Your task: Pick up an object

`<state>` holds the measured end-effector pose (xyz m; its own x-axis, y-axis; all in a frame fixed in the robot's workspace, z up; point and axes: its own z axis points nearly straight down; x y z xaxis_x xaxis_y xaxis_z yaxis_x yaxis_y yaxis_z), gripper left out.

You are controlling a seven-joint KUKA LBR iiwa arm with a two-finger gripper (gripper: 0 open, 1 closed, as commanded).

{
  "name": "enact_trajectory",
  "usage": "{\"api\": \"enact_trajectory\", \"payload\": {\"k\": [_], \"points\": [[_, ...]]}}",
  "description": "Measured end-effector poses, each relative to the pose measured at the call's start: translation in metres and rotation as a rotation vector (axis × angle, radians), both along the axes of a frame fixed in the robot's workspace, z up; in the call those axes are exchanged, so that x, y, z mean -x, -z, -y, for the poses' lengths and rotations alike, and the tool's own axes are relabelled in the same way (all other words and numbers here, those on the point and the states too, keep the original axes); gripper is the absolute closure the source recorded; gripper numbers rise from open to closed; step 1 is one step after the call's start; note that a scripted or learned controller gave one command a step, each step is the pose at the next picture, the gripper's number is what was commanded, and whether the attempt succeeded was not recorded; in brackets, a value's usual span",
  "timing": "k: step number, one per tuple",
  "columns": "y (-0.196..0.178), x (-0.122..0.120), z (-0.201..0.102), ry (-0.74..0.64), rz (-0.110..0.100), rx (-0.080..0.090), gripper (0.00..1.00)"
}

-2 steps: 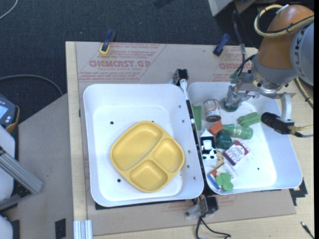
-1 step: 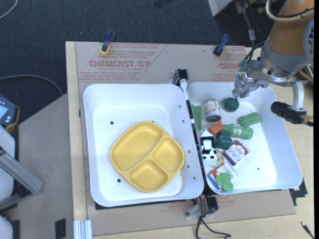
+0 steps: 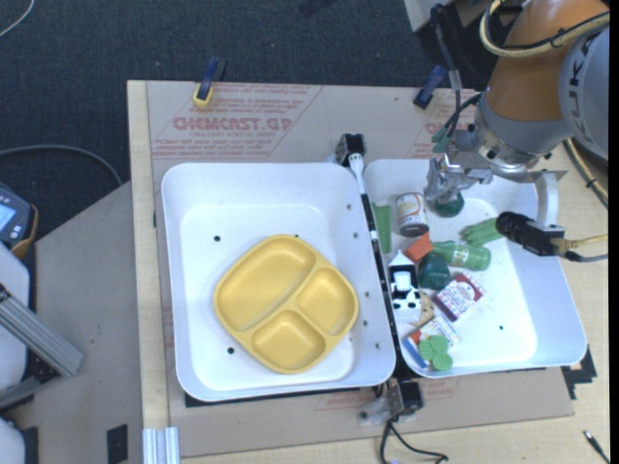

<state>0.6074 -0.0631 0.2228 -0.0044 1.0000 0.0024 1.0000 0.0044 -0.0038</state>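
Your tool point(image 3: 446, 199) hangs above the right bin point(image 3: 551, 327), beside the small can point(image 3: 411, 213); its opening cannot be told. Approach step: next, descend onto one item.

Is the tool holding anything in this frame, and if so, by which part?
Cannot be told: the tool hangs over the right bin near a small can, nothing visibly gripped.

Yellow divided tray point(image 3: 286, 303), white bins point(image 3: 193, 259), green bottle point(image 3: 462, 255), orange block point(image 3: 418, 249).
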Motion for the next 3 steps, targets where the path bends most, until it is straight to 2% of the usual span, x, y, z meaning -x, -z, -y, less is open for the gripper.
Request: {"api": "enact_trajectory", "payload": {"k": [1, 2, 3], "points": [[0.001, 0.022, -0.054, -0.001, -0.001, 0.000, 1.00], [0.005, 0.019, -0.109, -0.002, 0.003, 0.000, 1.00], [-0.004, 0.023, -0.140, 0.000, 0.006, 0.001, 1.00]]}}
